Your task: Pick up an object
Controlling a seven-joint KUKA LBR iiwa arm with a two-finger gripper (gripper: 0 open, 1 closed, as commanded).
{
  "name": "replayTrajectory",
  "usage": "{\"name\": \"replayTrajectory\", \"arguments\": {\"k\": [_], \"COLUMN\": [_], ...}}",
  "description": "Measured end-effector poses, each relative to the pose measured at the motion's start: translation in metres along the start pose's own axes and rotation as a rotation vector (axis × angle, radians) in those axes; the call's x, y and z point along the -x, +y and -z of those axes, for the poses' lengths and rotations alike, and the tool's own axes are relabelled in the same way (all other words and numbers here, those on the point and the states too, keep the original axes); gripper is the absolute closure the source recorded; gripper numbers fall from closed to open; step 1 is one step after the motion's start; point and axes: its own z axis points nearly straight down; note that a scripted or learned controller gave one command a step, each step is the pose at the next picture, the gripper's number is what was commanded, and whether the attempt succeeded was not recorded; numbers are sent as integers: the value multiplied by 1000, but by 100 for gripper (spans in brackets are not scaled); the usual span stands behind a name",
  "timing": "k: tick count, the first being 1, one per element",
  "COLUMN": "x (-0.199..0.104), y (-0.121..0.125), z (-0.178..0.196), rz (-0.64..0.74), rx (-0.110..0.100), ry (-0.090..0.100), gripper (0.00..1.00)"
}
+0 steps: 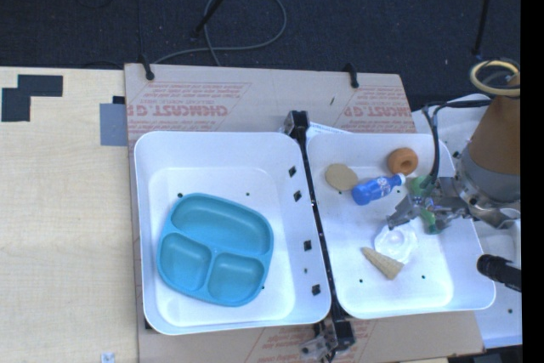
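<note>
My gripper (pixel 414 214) hangs low over the right side of the right bin (pixel 425 297), reaching in from the right. A green object (pixel 419 185) lies partly hidden under it, and a white crumpled item (pixel 398 243) sits just below and left of it. To the left, a blue bottle (pixel 374 189) with a white cap lies on its side. An orange ring (pixel 402 161) rests near the bin's far wall, a tan round piece (pixel 341 177) lies at the far left, and a tan wedge (pixel 382 262) lies toward the front.
The left bin (pixel 161 157) holds a blue divided plate (pixel 214 248). A black divider with clips (pixel 311 217) runs between the two bins. Cardboard (pixel 212 102) lies under them, and the pale bench (pixel 59 217) stretches off to the left.
</note>
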Motion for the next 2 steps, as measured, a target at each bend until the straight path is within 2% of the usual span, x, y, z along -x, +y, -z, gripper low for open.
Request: {"name": "replayTrajectory", "arguments": {"k": [1, 2], "x": [0, 4], "y": [2, -3], "z": [5, -41], "rz": [1, 1], "rx": [10, 6], "ry": [-2, -1], "gripper": [0, 0]}}
